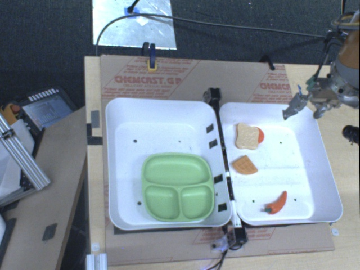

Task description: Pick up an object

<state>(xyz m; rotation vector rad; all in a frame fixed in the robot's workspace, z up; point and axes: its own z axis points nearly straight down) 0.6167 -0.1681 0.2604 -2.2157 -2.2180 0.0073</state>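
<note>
Pepper: one small curved piece, red-orange with a dark stem end, lies at the near edge of the right bin.
Bins: two shallow white bins with smooth walls and rounded corners stand side by side on the counter; the left bin and the right bin touch along a dark seam.
Plate: one pale green plate, glossy, with three hollows, rests in the left bin.
Bread: one pale slice lies over a red round piece in the right bin.
Cracker: one tan wedge lies just near of the bread.
Claw: one metal claw hangs above the right bin's far corner, fingers spread apart, grasping nothing.
</note>
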